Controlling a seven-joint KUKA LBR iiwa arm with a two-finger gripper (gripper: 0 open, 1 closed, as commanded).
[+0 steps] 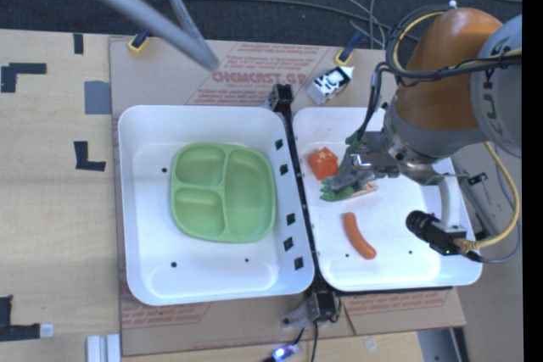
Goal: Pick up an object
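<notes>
Orange sausage [360, 235] in right bin [399, 267], likely light, smooth, roll-prone: grasp mid-length across its width; gripper [361, 169] over green toy [338, 189], jaw state indiscernible.

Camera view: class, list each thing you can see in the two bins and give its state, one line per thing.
Green plate: lying flat in the left bin, compartments bare.
Red piece: resting in the right bin.
Orange sausage: lying loose in the right bin.
Green leafy item: lying under the gripper.
</notes>
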